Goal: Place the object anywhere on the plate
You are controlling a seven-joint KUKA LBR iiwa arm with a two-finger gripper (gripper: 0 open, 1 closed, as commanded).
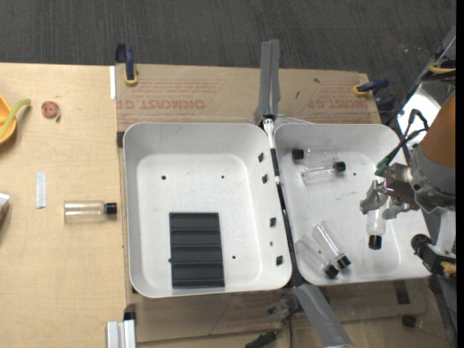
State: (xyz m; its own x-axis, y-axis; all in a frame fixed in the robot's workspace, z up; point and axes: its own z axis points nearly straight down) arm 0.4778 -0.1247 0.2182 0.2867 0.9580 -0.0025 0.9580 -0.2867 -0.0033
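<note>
A black ridged plate (194, 250) lies on the floor of the left bin (145, 151), toward its front. Several clear vials with black caps are in the right bin (341, 133): one (322, 171) at the back beside a loose black cap (297, 154), and two (328, 249) lying together at the front. Another vial (375, 232) sits right under my gripper (377, 207), cap toward the front, at the bin's right side. Whether that vial is held or just lies on the floor below, I cannot tell.
A clear bottle (89, 209) lies on the wooden bench left of the bins, with a small white strip (40, 191) and a yellow item (9, 118) further left. Clamps (129, 64) hold the cardboard at the back. A grey divider bar (270, 85) runs between the bins.
</note>
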